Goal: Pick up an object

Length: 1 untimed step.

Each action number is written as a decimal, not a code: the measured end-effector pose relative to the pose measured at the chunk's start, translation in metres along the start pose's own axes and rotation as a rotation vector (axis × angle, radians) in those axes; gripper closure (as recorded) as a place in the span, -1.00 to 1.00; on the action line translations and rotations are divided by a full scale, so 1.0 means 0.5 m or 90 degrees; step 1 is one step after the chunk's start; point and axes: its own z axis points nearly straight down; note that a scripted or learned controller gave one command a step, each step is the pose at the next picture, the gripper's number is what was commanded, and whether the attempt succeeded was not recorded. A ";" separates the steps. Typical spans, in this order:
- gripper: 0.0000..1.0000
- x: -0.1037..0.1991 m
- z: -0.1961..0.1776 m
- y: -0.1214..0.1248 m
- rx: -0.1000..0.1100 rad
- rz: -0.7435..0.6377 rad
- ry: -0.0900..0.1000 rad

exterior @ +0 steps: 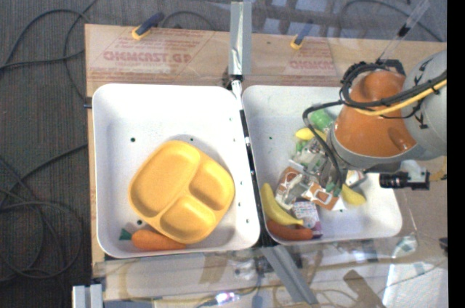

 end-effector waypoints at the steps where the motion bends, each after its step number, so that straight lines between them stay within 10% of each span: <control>1: -1.00 0.008 0.000 -0.006 -0.001 -0.009 0.001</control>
